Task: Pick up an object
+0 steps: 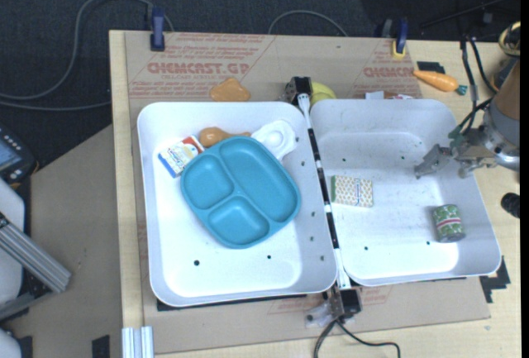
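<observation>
Your gripper (pixel 436 162) hangs over the upper right part of the right bin (pixel 388 269), reaching in from the right, and its fingers look spread apart with nothing between them. The nearest thing to take is the small green can (pixel 447 222), lying on its side near the bin's right wall, below the gripper and apart from it. A flat patterned packet (pixel 352 191) lies further left on the same bin floor, near the divide between the bins. If you go for the can, bring the gripper down over its middle and turn the fingers so they close across its round sides, not its ends, since a can on its side is likely to roll away from an off-centre squeeze. Keep clear of the bin wall as you descend. The packet is probably harder, being so flat against the floor. In the left bin (pixel 165 265) a blue divided plate (pixel 240 191) rests beside a small carton (pixel 179 156), well away from your reach just now
</observation>
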`<state>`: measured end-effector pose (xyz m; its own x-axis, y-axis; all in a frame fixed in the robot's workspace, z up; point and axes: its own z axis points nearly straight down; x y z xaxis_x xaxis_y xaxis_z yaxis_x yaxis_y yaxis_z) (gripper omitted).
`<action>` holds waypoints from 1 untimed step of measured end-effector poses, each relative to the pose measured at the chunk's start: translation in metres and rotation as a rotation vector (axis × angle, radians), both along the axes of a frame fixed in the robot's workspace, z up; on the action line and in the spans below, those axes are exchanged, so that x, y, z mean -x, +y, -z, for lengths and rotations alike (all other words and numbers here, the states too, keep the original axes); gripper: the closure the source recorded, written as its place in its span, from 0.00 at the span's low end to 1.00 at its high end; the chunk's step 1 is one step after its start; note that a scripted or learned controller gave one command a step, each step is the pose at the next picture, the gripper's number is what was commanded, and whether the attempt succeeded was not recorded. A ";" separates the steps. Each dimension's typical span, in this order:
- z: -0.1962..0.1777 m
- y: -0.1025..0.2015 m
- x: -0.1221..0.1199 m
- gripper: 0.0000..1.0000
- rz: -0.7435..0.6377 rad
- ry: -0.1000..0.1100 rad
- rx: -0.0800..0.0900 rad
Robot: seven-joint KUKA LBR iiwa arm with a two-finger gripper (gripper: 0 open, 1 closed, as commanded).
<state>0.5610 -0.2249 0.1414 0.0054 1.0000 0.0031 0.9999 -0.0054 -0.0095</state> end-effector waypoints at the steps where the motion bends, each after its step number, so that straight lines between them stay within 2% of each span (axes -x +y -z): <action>1: -0.022 0.002 -0.054 0.00 -0.008 -0.016 0.006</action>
